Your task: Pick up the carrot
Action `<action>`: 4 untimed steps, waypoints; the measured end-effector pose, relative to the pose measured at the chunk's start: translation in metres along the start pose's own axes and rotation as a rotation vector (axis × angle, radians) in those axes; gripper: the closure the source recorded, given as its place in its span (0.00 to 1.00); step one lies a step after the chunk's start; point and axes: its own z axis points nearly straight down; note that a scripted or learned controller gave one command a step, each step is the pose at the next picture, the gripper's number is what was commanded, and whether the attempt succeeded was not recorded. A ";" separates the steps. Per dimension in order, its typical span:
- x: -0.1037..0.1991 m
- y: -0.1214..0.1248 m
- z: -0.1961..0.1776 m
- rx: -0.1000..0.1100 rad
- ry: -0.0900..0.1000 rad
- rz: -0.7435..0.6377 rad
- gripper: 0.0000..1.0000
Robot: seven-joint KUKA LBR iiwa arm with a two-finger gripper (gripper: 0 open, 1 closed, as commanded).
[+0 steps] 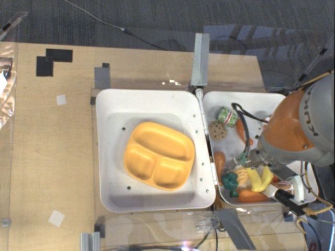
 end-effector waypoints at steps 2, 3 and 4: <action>-0.011 0.028 0.002 0.009 0.001 0.248 0.00; -0.027 0.087 0.005 0.013 0.000 0.599 0.00; -0.093 0.107 -0.094 0.007 -0.003 0.518 0.00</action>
